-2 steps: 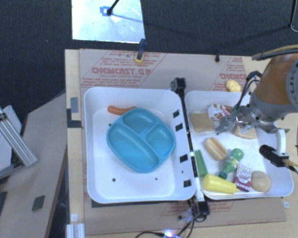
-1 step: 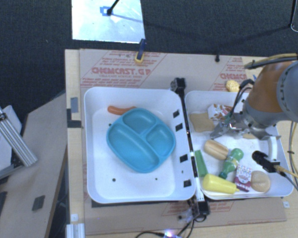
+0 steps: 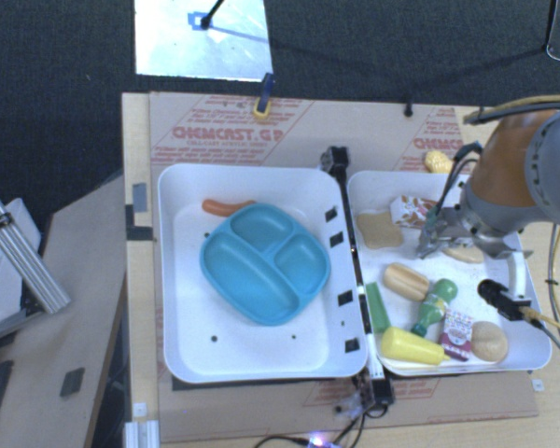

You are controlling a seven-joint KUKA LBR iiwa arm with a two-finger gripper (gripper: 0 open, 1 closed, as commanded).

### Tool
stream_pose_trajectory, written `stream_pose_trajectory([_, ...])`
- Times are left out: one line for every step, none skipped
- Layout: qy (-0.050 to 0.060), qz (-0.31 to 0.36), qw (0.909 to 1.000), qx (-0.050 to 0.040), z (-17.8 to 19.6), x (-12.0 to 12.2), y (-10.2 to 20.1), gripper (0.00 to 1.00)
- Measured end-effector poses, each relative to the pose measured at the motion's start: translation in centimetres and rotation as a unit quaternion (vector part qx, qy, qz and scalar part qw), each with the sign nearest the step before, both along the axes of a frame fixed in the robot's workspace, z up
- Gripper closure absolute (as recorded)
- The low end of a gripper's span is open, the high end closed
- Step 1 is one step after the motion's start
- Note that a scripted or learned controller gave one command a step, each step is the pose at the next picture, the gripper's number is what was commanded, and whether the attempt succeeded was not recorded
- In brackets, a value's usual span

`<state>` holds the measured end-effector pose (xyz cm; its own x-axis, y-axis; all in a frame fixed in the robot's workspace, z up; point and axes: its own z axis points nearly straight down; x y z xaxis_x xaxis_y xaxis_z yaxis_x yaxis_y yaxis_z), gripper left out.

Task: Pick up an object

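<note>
Right white bin (image 3: 541,348): tan bread-slice toy (image 3: 380,231), hot-dog bun (image 3: 406,281), green bottle (image 3: 432,305), yellow corn cob (image 3: 413,347). Gripper (image 3: 431,243) low at the far side, just right of the bread; finger state cannot be told. Step: reaching. Next: settle on one item, close, lift.

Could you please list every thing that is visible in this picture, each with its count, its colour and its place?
left bin: one, white, left half of bench
plate: one, blue, three compartments, in left bin
sausage: one, orange, left bin, behind plate
right bin: one, white, right half
bread slice: one, tan, right bin, far left
hot dog bun: one, right bin, middle
bottle: one, green, beside bun
corn: one, yellow, near edge
gripper: one, grey, low over right bin
</note>
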<state>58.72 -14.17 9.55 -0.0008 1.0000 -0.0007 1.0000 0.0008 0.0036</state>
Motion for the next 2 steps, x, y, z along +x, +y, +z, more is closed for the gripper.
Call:
stream_pose_trajectory([-0.002,0.002,1.0000,-0.0002,6.1,-0.2,0.6,1.00])
stream_pose_trajectory([-0.001,0.002,1.0000,-0.0001,11.0,-0.8,1.0,1.00])
